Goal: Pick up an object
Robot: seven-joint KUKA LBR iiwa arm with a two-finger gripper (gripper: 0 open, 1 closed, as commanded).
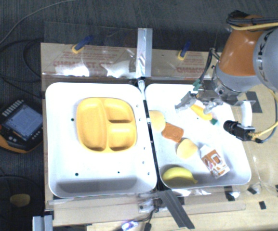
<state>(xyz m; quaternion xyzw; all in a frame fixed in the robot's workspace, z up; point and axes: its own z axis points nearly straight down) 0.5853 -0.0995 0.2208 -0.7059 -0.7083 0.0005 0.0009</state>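
Broadly, the tabletop (52, 49) carries two shallow white bins side by side, and the grey arm (254, 47) with its orange band reaches in from three o'clock over the right bin (235, 177). The left bin (61, 177) holds one thing, a yellow divided tray (106, 124) lying flat near its middle. The right bin holds the loose objects: a pale yellow round piece (156, 120) against its nine o'clock wall, an orange block (173, 133) touching it, a pale lemon-like piece (187, 148) just beyond, a small printed carton (214, 161) toward five o'clock, and a yellow-green fruit (178, 175) at six o'clock. The end effector (196, 102) sits over the bin's twelve o'clock part, its fingers spread apart with a small yellow object (200, 110) lying between and just under them, its long axis running from ten toward four o'clock. Whether the fingers actually press on it I cannot tell; they look open around it. Judging from this, the nearest candidate lies directly at the end effector, while the other pieces sit toward seven o'clock from it.
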